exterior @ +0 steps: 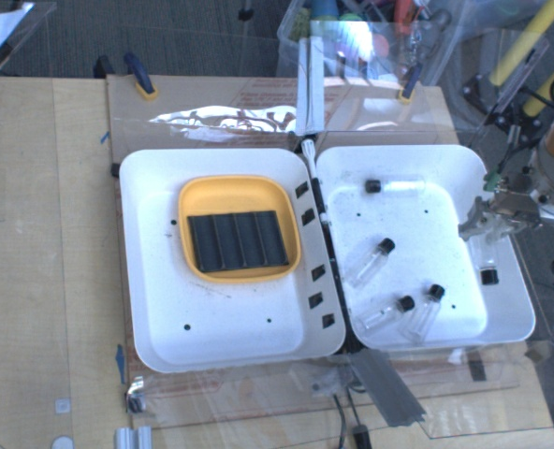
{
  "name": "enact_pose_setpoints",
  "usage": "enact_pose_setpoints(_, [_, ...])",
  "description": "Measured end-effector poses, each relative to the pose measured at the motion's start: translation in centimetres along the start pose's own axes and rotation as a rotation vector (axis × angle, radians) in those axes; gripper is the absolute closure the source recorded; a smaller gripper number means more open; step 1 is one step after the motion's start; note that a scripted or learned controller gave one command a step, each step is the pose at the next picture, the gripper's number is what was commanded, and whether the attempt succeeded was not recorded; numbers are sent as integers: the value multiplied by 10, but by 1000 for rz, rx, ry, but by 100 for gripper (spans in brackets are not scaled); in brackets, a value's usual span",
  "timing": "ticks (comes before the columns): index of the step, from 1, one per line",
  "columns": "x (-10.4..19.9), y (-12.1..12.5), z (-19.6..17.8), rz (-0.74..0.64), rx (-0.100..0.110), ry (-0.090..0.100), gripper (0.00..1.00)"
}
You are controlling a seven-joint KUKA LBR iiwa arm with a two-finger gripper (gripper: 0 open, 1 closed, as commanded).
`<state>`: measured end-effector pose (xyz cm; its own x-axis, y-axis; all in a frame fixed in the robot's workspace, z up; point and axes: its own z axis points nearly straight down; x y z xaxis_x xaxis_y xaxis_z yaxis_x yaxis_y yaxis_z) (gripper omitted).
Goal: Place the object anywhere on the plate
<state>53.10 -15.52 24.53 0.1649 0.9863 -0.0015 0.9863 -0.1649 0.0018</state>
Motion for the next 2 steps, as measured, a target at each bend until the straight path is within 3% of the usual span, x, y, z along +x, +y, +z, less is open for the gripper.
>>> enact_pose_setpoints(2, [-61,51,-73,-591,-5,-2,100])
